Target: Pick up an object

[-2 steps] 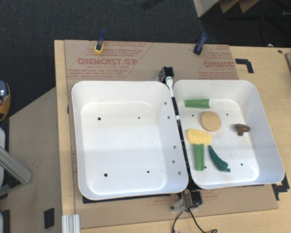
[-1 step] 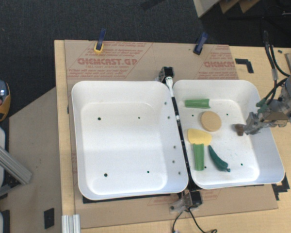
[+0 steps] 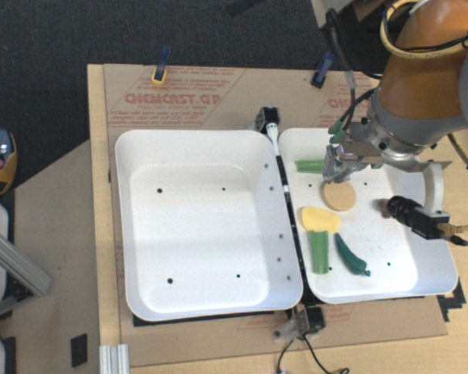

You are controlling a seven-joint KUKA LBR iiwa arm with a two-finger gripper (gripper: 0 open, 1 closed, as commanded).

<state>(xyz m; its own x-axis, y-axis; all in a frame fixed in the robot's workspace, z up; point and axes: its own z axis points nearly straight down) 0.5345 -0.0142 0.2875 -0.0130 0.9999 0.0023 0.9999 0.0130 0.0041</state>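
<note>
Cardboard-topped surface [image 3: 140, 100], two white bins; your gripper [image 3: 338, 174] hangs in the right bin [image 3: 421, 283], finger state unclear. Tan disc [image 3: 342, 198] lies directly below it, touching or nearly so. Green stick [image 3: 310, 165] just left, long axis sideways.

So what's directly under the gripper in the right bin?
The gripper hangs over the tan disc, whose lower part shows; its upper edge is covered. A green stick pokes out to the view's left, its other end hidden behind the gripper. Contact cannot be judged.
</note>
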